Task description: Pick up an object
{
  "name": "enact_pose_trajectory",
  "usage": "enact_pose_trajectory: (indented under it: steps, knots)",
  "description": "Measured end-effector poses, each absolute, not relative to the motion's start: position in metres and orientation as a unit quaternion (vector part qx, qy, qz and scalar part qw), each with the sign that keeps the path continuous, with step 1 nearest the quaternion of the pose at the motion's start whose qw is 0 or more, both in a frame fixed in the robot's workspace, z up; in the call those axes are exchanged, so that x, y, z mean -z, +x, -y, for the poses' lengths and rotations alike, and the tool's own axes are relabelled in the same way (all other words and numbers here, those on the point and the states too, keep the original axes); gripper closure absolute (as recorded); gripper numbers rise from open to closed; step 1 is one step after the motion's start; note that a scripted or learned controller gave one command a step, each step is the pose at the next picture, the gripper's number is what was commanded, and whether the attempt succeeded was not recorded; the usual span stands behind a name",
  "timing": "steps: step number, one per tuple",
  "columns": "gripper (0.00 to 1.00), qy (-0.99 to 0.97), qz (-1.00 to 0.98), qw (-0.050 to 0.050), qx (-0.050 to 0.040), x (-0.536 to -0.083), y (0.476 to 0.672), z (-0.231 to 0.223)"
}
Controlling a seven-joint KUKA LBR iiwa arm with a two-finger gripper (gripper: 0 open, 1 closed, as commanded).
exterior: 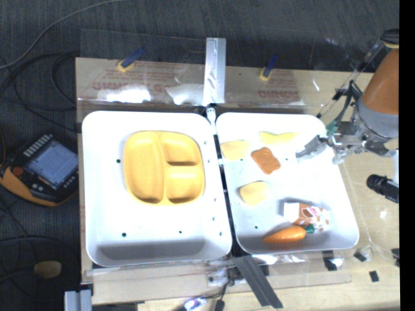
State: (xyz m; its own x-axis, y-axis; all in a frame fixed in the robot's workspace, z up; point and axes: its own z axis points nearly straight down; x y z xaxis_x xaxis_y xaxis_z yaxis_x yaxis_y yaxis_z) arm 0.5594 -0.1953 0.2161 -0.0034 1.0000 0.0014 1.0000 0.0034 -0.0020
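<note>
The right-hand shallow white bin (pixel 337 193) holds the loose things that could be picked. A flat orange-brown wedge of toy food (pixel 265 160) lies near its middle, tilted. Just left of it, towards the divider, sits a pale yellow rounded piece (pixel 234 149), and beyond it, near the far wall, a flat pale yellow strip (pixel 277 137). Nearer the camera lies another pale yellow lump (pixel 253 192). In the near right part of the bin a small white carton with red and green print (pixel 306 214) lies on its side, and an orange toy carrot (pixel 284 236) lies just in front of it, touching or almost touching it.

The tool (pixel 312 148) hangs over the far right edge of this bin, apart from all the pieces; nothing sits between its fingers, and I cannot tell how far apart they stand. The grey arm with its orange band (pixel 382 92) reaches in from the right.

The left-hand white bin (pixel 104 225) carries a yellow plastic tray with three compartments (pixel 163 166). On the dark floor left of the worktop (pixel 376 258) lies a black and orange handheld control pendant (pixel 40 170).
</note>
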Motion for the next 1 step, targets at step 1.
enact_pose_trajectory:
  steps: [1]
  knots:
    - [0.0, -0.675, 0.738, 0.001, -0.0009, -0.1271, 0.6216, 0.1554]
